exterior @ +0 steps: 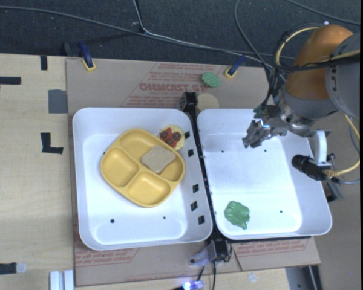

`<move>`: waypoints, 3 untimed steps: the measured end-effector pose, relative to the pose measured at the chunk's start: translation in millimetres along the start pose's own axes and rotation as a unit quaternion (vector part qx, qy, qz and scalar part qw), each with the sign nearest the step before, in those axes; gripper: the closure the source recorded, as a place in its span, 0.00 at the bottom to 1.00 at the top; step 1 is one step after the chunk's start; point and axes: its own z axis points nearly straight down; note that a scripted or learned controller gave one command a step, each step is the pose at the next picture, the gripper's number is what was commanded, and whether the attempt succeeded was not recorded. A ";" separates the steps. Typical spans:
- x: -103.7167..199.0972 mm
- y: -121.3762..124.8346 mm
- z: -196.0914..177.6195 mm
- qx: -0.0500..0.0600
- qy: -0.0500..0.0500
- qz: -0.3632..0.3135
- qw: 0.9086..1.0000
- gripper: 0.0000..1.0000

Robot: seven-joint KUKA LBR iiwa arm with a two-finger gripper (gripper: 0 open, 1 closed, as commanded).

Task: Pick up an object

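Overhead, wooden bench point(24, 180), cardboard sheet point(145, 86), dark carpet point(60, 11)

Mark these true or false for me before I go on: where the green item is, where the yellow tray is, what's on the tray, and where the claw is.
1. The green item lies in the right bin. True.
2. The yellow tray sits in the right bin. False: it is in the left bin.
3. A brown slice rests on the tray. True.
4. The claw hangs over the left bin. False: it is over the right bin, apart from the green item.
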 end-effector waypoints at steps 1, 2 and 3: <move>52.1 -18.6 4.2 0.001 0.000 -0.002 1.000 1.00; 103.1 -18.2 -4.1 0.000 0.001 -0.003 1.000 1.00; 153.9 -29.3 -16.4 0.000 0.001 -0.003 1.000 1.00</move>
